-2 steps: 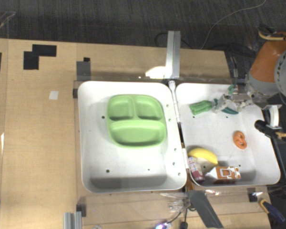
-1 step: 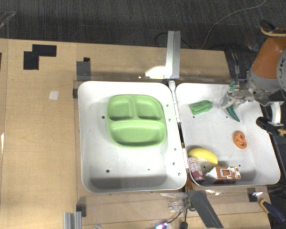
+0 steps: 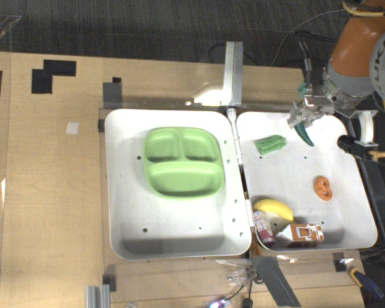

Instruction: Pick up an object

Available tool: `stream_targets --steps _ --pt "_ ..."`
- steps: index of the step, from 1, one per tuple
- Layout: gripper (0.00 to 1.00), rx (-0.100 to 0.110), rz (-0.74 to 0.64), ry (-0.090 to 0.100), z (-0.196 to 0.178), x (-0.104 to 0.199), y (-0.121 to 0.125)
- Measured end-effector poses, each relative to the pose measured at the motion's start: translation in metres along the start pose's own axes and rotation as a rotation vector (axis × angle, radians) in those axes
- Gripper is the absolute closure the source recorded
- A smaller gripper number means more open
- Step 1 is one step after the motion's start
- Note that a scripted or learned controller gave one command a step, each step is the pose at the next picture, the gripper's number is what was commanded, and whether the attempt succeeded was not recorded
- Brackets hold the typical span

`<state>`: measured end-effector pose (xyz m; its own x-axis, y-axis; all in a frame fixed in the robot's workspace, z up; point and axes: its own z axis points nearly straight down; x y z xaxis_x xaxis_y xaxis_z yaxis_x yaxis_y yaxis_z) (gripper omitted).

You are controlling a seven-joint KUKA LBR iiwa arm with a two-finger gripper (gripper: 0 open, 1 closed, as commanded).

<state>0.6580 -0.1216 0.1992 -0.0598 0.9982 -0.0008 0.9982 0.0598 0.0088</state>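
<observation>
From my remote seat I see the arm [image 3: 366, 37] reaching in from the right, its orange band high at the top right corner of the view, and the gripper [image 3: 303, 126] hanging over the far edge of the right bin [image 3: 353, 172]. Its fingers [image 3: 305, 135] look teal and point down toward the bin floor close together, with nothing between them; I cannot tell for sure whether they are fully closed or slightly parted. Just beside the gripper, toward the bin's far left corner, lies a small green object [image 3: 270, 144], apart from the fingertips. An orange object [image 3: 323, 187] sits nearer the right edge of the same bin, about midway along it. At the near left corner of the right bin I see a yellow banana [image 3: 274, 208] resting against a small bottle [image 3: 263, 226], and a brown carton [image 3: 306, 233] lies just beside them along the near edge. The left bin [image 3: 125, 191] carries a green divided tray [image 3: 181, 161], lying flat around its middle, toward the far side. Both bins rest side by side on the wooden bench [image 3: 45, 185].
</observation>
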Motion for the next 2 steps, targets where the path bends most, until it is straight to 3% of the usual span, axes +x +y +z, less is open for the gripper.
stream_targets --steps 1,2 --pt "1.0 0.001 -0.042 0.0 -0.063 0.029 0.014" --pt "1.0 0.006 -0.009 0.001 -0.015 0.067 -0.003"
